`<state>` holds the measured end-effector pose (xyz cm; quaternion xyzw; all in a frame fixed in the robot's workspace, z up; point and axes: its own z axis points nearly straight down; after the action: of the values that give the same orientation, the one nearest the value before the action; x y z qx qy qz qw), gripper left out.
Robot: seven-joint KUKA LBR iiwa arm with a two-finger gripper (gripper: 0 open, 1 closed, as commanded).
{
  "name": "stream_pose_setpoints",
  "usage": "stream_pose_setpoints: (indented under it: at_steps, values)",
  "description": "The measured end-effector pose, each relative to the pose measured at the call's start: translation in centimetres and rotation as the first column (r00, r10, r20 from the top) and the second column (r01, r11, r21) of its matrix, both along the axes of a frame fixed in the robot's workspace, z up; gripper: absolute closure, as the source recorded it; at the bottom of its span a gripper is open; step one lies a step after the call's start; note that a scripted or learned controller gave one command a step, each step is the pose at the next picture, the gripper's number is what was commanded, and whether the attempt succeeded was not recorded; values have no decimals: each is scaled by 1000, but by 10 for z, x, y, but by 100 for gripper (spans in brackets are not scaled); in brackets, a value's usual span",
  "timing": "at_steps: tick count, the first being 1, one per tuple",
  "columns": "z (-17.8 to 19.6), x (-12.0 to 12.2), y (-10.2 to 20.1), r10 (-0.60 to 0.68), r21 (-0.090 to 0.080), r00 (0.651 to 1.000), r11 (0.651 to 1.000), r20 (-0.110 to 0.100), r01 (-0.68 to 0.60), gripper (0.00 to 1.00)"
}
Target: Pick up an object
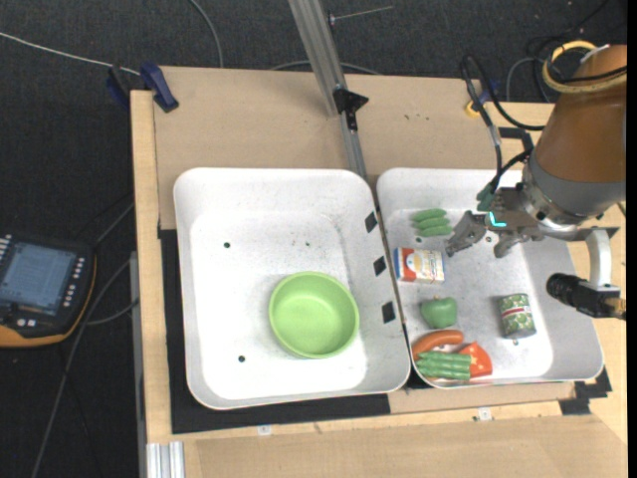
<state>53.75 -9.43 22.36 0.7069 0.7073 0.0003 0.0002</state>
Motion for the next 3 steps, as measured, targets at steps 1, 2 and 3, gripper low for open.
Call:
stream_pose_setpoints:
  at_steps: [1,2,3]
  values:
    - [0,0,0,0,0,1000,1000,0,0,0]
    - [-43,2,-2,0,0,1000,1000,-4,0,0]
    - [-102,8,0,0,0,1000,1000,-5,0,0]
